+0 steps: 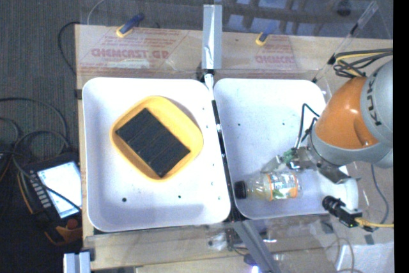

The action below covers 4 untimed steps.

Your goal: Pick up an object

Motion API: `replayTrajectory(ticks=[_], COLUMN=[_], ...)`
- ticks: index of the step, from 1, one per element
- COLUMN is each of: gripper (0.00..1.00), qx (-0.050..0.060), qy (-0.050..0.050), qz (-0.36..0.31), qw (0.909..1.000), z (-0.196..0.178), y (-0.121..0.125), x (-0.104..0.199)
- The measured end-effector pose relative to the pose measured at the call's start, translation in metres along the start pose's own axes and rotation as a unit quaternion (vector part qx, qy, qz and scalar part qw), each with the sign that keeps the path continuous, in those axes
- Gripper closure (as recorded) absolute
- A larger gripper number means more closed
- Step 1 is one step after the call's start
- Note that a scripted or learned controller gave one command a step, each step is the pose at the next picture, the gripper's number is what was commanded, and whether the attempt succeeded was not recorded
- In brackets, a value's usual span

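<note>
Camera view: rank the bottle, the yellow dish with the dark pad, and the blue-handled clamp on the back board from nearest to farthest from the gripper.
1. Bottle: lying in the right bin, right by the gripper.
2. Yellow dish: middle of the left bin.
3. Blue-handled clamp: back-left, on the board behind the bins.

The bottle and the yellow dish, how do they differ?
The bottle is clear with a black cap and lies on its side in the right bin; the yellow dish is opaque, sits flat in the left bin, looks broader, and holds a black pad. Both rest on white bin floors.
</note>
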<state>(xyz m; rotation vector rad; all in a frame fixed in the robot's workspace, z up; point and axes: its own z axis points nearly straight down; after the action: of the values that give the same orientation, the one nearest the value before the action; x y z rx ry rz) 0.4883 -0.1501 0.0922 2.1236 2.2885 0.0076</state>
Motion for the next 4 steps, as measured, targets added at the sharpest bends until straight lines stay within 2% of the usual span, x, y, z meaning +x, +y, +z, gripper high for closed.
replayTrajectory(ticks=[1, 2, 3, 4], gripper=[0.0, 0.0, 0.0, 1.0], qx=[0.002, -0.002, 0.002, -0.003], qy=[0.002, 0.002, 0.004, -0.002], qz=[0.068, -0.038, 0.121, 0.122], qw=[0.9977, 0.9993, 0.9926, 0.9925], z=[0.001, -0.001, 0.0, -0.012], y=[0.056, 0.014, 0.003, 0.005], x=[0.008, 0.053, 0.008, 0.005])
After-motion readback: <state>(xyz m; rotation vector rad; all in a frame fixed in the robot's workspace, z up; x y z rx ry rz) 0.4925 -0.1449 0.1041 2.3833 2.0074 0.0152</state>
